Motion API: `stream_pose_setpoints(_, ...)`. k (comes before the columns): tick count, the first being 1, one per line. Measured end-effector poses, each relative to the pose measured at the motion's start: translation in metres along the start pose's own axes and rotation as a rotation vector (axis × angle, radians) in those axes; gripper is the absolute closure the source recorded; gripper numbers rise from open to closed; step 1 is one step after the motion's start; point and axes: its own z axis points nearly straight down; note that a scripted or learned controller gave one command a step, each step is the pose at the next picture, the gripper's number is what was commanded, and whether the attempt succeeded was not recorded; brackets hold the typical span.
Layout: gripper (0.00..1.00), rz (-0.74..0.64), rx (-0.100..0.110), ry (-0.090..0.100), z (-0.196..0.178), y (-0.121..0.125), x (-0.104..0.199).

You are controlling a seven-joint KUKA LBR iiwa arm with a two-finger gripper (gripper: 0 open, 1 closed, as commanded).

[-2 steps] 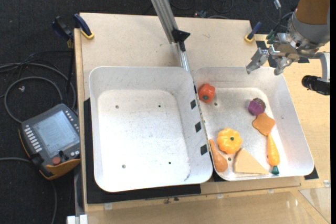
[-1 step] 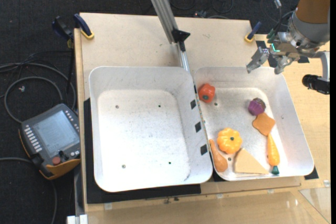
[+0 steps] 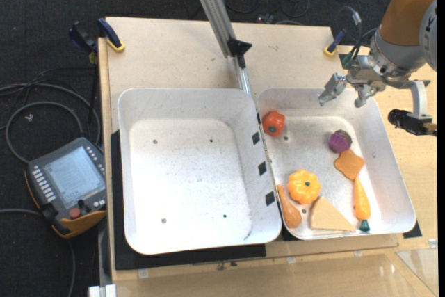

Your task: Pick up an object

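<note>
Above the far right corner of the right-hand bin hung the gripper, its two fingers spread wide apart with nothing between them. It sat high over the bin's far rim, apart from everything inside, which looked to me like a poise before a descent rather than a grasp under way.

Nearest beneath it lay a small purple vegetable, possibly an onion or beet, close to the bin's right wall. Just nearer than that was a toast-coloured piece, and nearer again a carrot lying along the right side with its green end toward the near rim. A small orange pumpkin sat mid-bin, with a pale wedge, like cheese or a sandwich half, just beside it at the near edge and an orange-brown sausage-like piece against the left wall. A tomato rested alone by the far left corner.

All the toys lay loose and mostly apart, so any could be the pick; the purple one seemed the shortest reach. The left bin sat alongside, presumably the drop-off.
</note>
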Motion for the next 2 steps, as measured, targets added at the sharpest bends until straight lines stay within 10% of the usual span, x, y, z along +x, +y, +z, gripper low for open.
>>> stream_pose_setpoints(2, 0.0, 0.002, 0.001, 0.001, 0.092, -0.014, 0.0)
